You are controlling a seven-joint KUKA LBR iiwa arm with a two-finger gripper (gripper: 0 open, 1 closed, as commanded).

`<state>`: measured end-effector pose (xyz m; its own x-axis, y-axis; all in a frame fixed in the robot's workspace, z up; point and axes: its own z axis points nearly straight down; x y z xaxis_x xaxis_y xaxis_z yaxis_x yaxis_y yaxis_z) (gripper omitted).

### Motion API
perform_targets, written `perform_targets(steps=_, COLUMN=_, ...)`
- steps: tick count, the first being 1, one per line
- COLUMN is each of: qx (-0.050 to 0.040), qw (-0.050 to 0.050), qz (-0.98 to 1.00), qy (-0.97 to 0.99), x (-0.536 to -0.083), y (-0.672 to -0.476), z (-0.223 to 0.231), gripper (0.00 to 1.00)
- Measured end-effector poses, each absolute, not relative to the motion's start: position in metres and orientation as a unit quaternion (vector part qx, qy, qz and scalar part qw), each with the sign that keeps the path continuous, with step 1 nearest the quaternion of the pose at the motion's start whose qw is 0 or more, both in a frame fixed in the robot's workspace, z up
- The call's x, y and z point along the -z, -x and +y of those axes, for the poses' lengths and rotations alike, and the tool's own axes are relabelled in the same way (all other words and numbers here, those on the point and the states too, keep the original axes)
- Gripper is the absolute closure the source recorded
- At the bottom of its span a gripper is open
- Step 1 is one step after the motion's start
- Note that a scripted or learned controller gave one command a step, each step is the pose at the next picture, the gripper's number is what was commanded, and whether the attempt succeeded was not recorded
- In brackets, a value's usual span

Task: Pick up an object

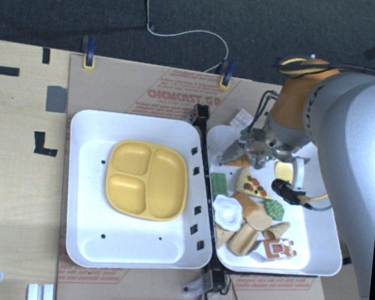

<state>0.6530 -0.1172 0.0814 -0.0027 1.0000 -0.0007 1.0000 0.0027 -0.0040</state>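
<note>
The claw (243, 155) hangs low over the far-left corner of the right bin (323, 257). Whether it is wide, narrow or holding anything cannot be told from here; the wrist hides it.

The toys lie in a heap just before it. Nearest, right under its tip, is an orange piece (237, 162), too hidden to name. A step nearer the camera sit a pizza slice (253, 186) and, to the claw's left, a green block (218, 184). Beyond those come a fried egg (227, 212), a broccoli (274, 209) and bread (243, 239).

These look like light, stiff plastic play food, likely smooth and slippery. The green block seems the safest target: take it across its narrow sides. The pizza slice lies flat and would probably slide.

The left bin (78, 234), far off to the claw's left, holds a yellow tray (148, 180).
</note>
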Motion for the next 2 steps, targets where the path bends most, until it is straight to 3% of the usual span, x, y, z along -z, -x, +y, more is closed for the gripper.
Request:
perform_targets(steps=1, qx=-0.0007, qw=0.002, qz=-0.708, qy=0.706, x=-0.0817, y=-0.669, z=-0.1272, gripper=0.0)
perform_targets(steps=2, qx=-0.0027, qw=0.002, qz=-0.709, qy=0.705, x=-0.0883, y=-0.6686, z=-0.127, gripper=1.0)
